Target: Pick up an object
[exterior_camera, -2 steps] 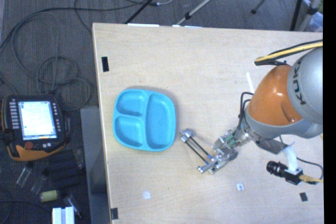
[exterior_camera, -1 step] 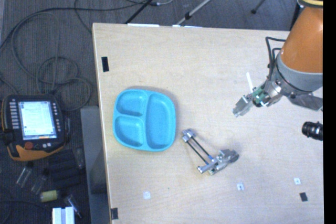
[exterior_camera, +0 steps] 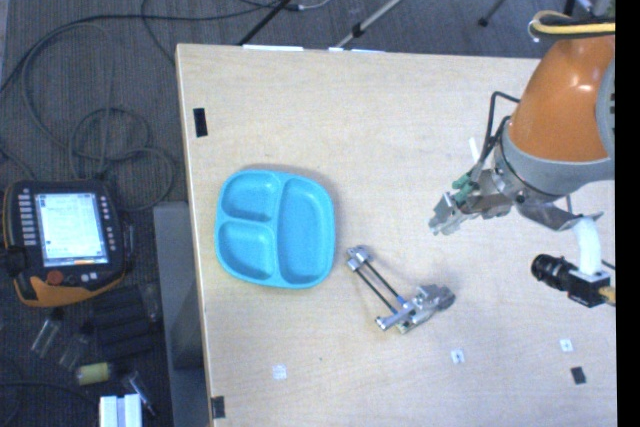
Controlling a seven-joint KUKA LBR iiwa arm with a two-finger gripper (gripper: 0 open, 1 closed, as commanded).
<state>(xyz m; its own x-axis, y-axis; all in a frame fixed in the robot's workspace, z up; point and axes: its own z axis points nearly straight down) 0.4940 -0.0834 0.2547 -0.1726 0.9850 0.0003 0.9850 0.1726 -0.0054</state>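
Camera view: I see the hand (exterior_camera: 447, 218) hovering at right, grip unreadable. A metal clamp tool (exterior_camera: 397, 292) lies on the table (exterior_camera: 400, 105) near it, beside the blue divided plate (exterior_camera: 276, 227).

The arm (exterior_camera: 570, 105) is getting cut off at the right edge; the gripper (exterior_camera: 447, 215) fingers are looking too blurry to tell

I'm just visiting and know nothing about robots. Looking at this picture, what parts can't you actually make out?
- Gripper: too small and blurred in the camera view to tell how its fingers stand.
- Arm: cut off by the right edge.
- Metal tool beside the blue divided plate: too blurred to tell what it is.
- Handheld screen on the floor: text too small to read.
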